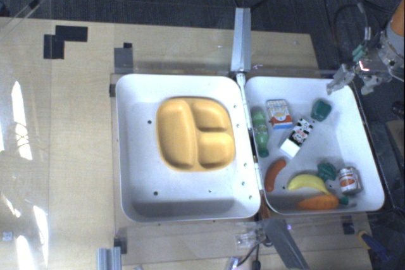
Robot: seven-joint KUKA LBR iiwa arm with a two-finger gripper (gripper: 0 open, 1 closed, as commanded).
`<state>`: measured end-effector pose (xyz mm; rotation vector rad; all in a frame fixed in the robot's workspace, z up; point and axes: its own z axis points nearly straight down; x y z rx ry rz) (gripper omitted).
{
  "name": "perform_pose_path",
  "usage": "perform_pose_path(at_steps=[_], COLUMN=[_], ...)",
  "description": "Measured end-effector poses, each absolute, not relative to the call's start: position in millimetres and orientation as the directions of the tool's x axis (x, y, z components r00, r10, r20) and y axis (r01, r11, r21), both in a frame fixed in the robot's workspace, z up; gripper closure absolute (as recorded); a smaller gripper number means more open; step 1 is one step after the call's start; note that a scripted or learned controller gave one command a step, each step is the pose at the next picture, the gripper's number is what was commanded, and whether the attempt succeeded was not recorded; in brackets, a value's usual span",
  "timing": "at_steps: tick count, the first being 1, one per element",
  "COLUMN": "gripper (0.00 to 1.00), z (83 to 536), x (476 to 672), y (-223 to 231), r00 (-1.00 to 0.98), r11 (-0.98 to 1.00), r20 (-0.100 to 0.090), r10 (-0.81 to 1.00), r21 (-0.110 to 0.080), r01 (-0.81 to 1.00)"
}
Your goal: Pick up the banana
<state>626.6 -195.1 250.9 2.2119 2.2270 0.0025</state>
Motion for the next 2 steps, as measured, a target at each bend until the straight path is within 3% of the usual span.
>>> perform_pose_path(at_steps=[1,2], gripper=[0.00,0.00], z=[159.9,118.5], x=[560.0,519.9], y=[-205.1,-158.5], r00=[-0.085,-0.041], r11=[0.085,0.041], r20=[-0.001,0.000], r10=[0.996,0.999], r21=[0.002,0.002], r01=[0.996,0.999])
